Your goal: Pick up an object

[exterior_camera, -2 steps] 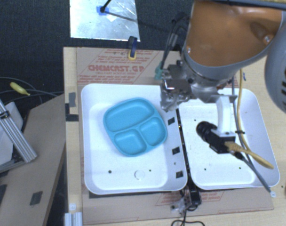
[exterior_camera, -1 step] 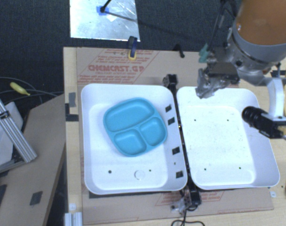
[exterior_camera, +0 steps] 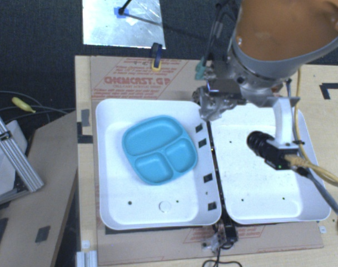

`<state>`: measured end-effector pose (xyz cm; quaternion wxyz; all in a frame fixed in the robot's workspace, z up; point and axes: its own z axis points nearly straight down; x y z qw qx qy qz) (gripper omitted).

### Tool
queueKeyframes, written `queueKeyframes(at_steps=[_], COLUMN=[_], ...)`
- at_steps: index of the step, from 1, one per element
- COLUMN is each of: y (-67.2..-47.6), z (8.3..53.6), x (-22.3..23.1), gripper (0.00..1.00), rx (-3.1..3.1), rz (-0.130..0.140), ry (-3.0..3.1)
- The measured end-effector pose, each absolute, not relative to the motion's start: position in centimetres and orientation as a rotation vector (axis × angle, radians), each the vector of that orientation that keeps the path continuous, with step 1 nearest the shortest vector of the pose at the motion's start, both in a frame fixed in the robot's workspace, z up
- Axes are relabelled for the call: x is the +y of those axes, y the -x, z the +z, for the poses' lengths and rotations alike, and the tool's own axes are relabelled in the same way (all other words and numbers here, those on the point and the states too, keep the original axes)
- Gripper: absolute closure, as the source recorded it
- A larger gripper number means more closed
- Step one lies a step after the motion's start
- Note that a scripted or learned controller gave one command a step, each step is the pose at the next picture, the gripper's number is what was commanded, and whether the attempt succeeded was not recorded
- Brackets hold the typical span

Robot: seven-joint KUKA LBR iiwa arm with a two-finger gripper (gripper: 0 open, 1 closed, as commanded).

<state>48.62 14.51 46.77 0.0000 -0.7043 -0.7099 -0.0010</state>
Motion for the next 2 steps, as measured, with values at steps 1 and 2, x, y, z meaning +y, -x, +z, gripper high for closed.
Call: queueKeyframes(at_steps=[1,2], y=[-48.6,-48.7], z=[38.1,43.0], x=[8.4,10.7], gripper=[1.0,1.0], rx=[-2.215,-2.228], rz=[0.007,-0.006], ry=[2.226,2.218])
